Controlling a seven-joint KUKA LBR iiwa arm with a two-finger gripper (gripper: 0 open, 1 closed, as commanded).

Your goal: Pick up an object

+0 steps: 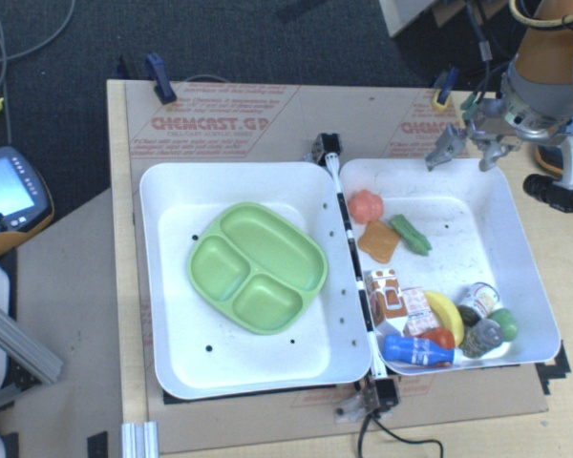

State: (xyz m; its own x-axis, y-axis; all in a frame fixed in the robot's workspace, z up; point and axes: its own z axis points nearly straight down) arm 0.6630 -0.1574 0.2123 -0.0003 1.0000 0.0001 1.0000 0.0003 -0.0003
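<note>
Over the right bin's far rim: my claw (466, 147) hangs above the back edge, with nothing between the fingers; they look spread, one pointing left and one down.
Candidates: the things to pick lie in the right bin (520, 219), none of them touching my claw.
Nearest pieces: a pink ball (366, 205), an orange wedge (379, 241) just beside it and a green pepper-like piece (411, 234) sit apart from the crowd, near the divider.
Crowded corner: a red-and-white carton (392, 299), a banana (445, 311), a blue bottle (416, 352), a small jar (478, 302) and a green lump (504, 328) are packed together at the near end, several touching.
Handling guess: these look like toy foods, so I judge them light and stiff, with smooth skins that may slip; the ball could roll from a pinch.
Where to take hold: I would choose the green pepper-like piece across its narrow width, since it lies alone with bare floor on both sides.
Risk: reaching into the near cluster would likely nudge neighbours or catch two things at once.
Left bin: the left bin (162, 256) holds a green divided plate (258, 266), lying flat and wide, a poor fit for my fingers.
Surface: both bins rest on a worktop (220, 122) covered with printed brown board, held by blue clamps (159, 76) at the far edge.
Room: dark carpet lies beyond, with cables and a handheld screen (10, 197) at the left.
</note>
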